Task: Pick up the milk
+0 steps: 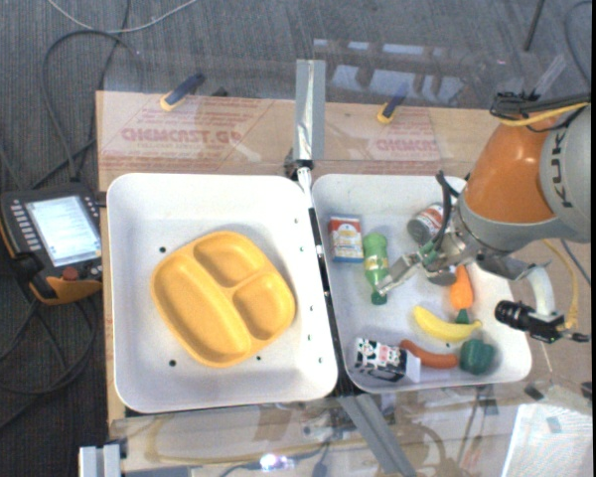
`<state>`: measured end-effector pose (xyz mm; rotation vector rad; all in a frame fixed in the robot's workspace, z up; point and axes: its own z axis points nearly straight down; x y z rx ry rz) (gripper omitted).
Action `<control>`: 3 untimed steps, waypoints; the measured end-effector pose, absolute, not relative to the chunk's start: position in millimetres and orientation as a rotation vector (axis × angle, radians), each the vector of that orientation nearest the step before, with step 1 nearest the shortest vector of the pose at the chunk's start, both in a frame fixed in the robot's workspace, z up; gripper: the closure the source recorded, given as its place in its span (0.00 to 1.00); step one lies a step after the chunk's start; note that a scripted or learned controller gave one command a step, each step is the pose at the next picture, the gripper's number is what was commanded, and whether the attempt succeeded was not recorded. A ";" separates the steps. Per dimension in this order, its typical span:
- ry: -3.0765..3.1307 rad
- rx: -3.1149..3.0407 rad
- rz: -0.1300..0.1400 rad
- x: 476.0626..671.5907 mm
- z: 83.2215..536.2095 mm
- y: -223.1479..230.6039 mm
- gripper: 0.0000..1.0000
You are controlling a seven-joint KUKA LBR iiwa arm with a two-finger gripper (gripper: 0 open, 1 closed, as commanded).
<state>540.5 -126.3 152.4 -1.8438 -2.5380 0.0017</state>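
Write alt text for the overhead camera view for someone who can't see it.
The arm's claw hangs low over the right bin, beside a green bottle, while the milk carton lies near the bin's front edge. The left bin holds a yellow divided tray.

A yellow divided tray (224, 297) sits in a white bin (129, 366); the milk (385, 360) carton is black-and-white cow-patterned.

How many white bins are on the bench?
2. The left bin holds a yellow tray; the right bin holds the milk and other items.
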 end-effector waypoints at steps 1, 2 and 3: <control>-2.501 -1.916 -0.006 510.8 88.8 -112.1 0.00; -2.376 -2.055 -0.014 590.6 91.9 -203.8 0.00; -2.445 -1.966 0.003 563.6 174.0 -134.1 0.00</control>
